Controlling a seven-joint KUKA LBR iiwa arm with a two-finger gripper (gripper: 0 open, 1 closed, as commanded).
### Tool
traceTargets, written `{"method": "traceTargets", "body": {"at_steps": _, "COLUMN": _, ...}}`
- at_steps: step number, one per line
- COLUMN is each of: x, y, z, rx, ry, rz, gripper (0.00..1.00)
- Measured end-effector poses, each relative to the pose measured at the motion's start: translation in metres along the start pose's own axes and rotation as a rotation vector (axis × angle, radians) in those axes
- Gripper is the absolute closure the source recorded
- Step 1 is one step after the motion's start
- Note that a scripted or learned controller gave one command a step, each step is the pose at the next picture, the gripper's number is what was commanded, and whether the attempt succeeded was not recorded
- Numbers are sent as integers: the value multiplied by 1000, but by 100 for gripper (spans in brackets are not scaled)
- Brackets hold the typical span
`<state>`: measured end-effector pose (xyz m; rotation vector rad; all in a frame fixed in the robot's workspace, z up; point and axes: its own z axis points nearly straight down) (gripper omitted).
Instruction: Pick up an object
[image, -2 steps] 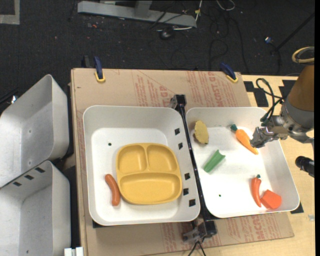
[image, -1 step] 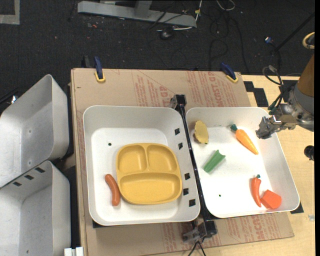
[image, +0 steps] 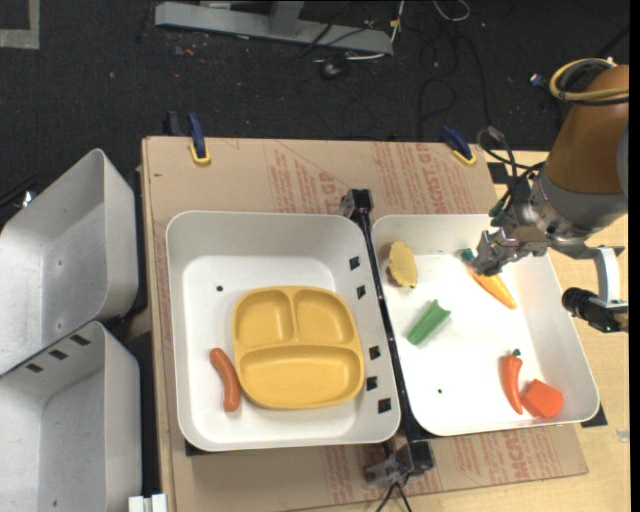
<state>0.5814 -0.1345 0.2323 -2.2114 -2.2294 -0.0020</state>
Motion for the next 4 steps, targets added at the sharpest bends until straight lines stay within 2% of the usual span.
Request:
{"method": "traceTargets", "body": {"at_steps": 2, "x": 100, "y": 7, "z": 17, "rx": 1, "ry": -1, "rz": 1, "gripper": 100}}
{"method": "traceTargets", "body": {"at_steps": 3, "x": 161, "y": 7, "z": 21, "rx": 1, "ry": 0, "rz": -1, "gripper": 100}}
{"method": "traceTargets", "body": {"at_steps": 4, "x": 215, "y": 22, "z": 10, "rx": -4, "ry": 0, "rz": 0, "gripper": 100}}
